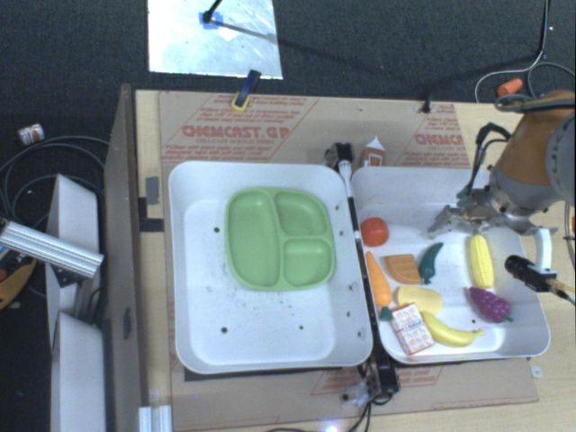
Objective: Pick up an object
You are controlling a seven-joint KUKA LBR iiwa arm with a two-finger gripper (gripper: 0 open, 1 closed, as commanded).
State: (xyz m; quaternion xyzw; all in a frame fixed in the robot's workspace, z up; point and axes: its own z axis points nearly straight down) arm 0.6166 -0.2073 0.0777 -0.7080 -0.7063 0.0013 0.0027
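Gripper (pixel 457 212) sits low in the right bin (pixel 400 185), jaws spread apart and apparently gripping nothing, though the view is small. Toy food lies just beside: corn cob (pixel 481 260), green pepper (pixel 431 259), tomato (pixel 374 231). Green divided plate (pixel 278 238) in left bin (pixel 200 268).

The robot arm (pixel 540 165) is showing a fat, round grey body with a wide orange band just above the wrist. A black cable is curling along its side by the orange part. At the end, the gripper (pixel 450 220) is looking thin and metal-grey, with two pointy fingers (pixel 440 225). Behind the jaws, the wrist is looking silver and shiny.
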